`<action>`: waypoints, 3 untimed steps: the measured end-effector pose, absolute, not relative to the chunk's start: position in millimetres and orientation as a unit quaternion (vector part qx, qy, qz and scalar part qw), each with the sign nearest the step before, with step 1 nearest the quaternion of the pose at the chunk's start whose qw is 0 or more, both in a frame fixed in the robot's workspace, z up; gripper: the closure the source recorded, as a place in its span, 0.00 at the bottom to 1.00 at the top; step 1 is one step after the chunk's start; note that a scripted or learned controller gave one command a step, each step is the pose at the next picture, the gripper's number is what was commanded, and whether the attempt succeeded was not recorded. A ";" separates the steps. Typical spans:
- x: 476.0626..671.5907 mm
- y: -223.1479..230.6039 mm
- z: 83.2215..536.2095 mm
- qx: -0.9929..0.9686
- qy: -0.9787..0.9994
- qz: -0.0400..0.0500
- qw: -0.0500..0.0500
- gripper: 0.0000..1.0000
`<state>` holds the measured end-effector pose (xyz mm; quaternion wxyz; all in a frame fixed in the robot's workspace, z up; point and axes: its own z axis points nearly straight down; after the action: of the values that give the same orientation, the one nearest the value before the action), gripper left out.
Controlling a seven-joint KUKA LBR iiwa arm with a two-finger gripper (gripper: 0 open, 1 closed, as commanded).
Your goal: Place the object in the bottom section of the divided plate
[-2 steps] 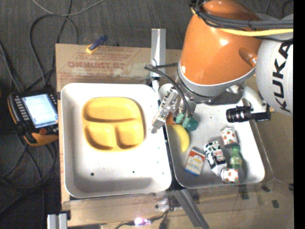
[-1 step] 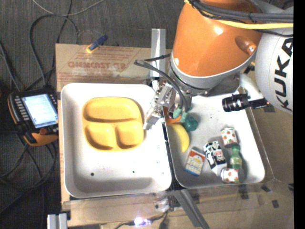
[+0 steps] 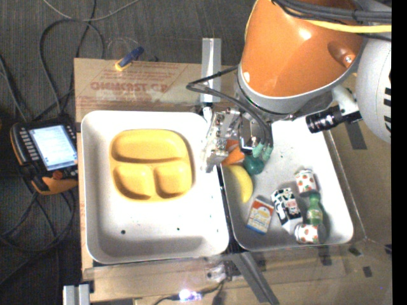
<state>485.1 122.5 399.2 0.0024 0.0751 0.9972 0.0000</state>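
Gripper (image 3: 234,146): you see it low over the inner edge of the right bin, close to the wall between the two bins. Metal fingers point down into a clutter of small things. Whether the jaws are apart or together, you cannot tell; nothing is plainly seen between them.
Orange piece (image 3: 233,154): small, right at the fingertips, partly covered by the gripper. You cannot tell if it is gripped or only lying beneath.
Teal piece (image 3: 254,164): rounded, just right of the orange piece, touching or nearly touching the banana.
Banana (image 3: 241,182): yellow, lying in the right bin just below the gripper, along the bin's left wall.
Carton (image 3: 259,215): small, orange and white, below and right of the banana.
Cartons and bottle (image 3: 299,210): a cluster of spotted and cow-patterned packs with a green bottle, toward the lower right corner.
Right bin (image 3: 337,170): white, holds all the loose items.
Plate (image 3: 151,164): yellow, divided, in the middle of the left bin, well apart from the gripper.
Left bin (image 3: 152,234): white, bears the plate.
Arm (image 3: 299,37): big orange band above the wrist, coming in from upper right.
Tablet (image 3: 49,146): on the floor left of the bench, screen lit.
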 end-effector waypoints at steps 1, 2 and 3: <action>484.4 107.0 336.6 -0.184 0.983 0.000 0.001 1.00; 513.4 128.5 380.1 -0.137 0.991 0.001 0.002 1.00; 494.5 128.2 383.2 -0.266 0.964 0.000 0.002 1.00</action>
<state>494.5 128.2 383.2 0.0019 -0.2665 0.9638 0.0002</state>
